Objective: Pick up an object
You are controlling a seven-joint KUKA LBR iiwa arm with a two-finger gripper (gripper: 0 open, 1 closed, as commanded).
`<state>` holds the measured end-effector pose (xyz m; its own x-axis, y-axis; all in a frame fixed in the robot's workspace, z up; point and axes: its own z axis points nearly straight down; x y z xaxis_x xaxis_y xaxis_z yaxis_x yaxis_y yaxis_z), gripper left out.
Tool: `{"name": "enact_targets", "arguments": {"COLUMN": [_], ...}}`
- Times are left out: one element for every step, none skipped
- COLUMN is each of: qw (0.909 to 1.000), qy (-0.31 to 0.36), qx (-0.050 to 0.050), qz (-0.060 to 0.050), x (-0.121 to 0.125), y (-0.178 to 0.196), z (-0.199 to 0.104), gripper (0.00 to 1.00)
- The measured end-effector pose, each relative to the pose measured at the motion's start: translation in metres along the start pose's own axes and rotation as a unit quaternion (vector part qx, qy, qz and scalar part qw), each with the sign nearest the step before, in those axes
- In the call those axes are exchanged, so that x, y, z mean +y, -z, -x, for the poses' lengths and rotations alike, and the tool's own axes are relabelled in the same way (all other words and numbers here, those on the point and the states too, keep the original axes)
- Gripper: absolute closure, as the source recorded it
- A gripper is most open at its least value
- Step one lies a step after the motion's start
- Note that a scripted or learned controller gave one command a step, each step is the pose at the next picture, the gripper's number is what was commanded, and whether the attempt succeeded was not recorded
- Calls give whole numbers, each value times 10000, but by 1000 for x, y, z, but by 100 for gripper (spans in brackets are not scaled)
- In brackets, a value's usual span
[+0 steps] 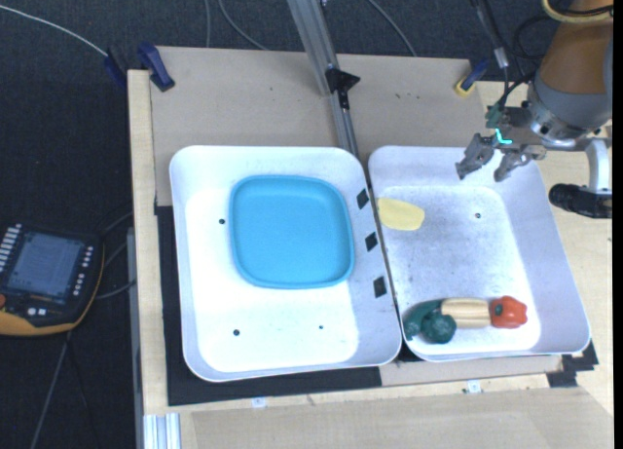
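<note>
My gripper point(489, 167) hangs over the far right corner of the right bin point(545, 233), its two fingers spread apart with nothing between them. A pale yellow flat piece point(400, 213) lies near that bin's left wall. Along the bin's near edge lie a dark green object point(430, 324), a tan cylinder point(465, 313) and a red object point(507, 312), side by side and touching. All of these sit well below and left of the gripper.
The left bin point(200, 272) holds a blue square plate point(291, 231). A metal pole point(313, 23) slants down to the gap between the bins. Blue clamps point(156, 65) sit at the bench's far corners. A handheld pendant point(44, 272) rests left of the bench.
</note>
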<state>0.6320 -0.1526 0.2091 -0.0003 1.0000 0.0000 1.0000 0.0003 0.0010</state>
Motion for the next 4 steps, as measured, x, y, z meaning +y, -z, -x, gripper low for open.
{"name": "enact_targets", "arguments": {"qw": [10000,10000,10000,10000], "qy": [0,2,1,1], "qx": [0,3,3,2], "qz": [0,-19,-20,-14], "x": [0,2,1,1], "y": [0,-42,-84,-115], "z": [0,0,-3,-3], "gripper": [0,0,0,0]}}
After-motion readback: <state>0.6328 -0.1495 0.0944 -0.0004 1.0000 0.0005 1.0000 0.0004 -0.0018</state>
